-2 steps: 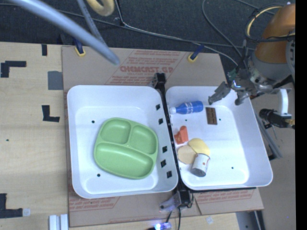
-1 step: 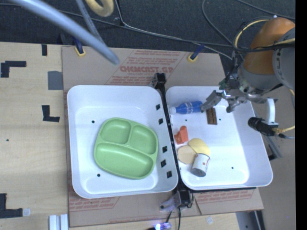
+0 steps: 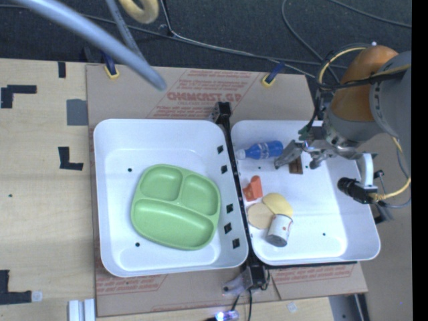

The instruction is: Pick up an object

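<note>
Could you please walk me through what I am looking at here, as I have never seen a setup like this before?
This is one picture from a fixed camera above a bench, looking down at a slant. The grey machine with the orange band on the right is a robot arm; at its end is a two-finger gripper, its tool for picking things up.

On the bench sit two shallow white bins. The left bin holds a green divided plastic plate. The right bin holds a small clear bottle with a blue label, a small orange piece, a pale yellow rounded object lying over a flat tan disc, and a white cylinder.

The gripper hangs over the upper part of the right bin, just right of the bottle. I cannot see anything held between its fingers.
</note>
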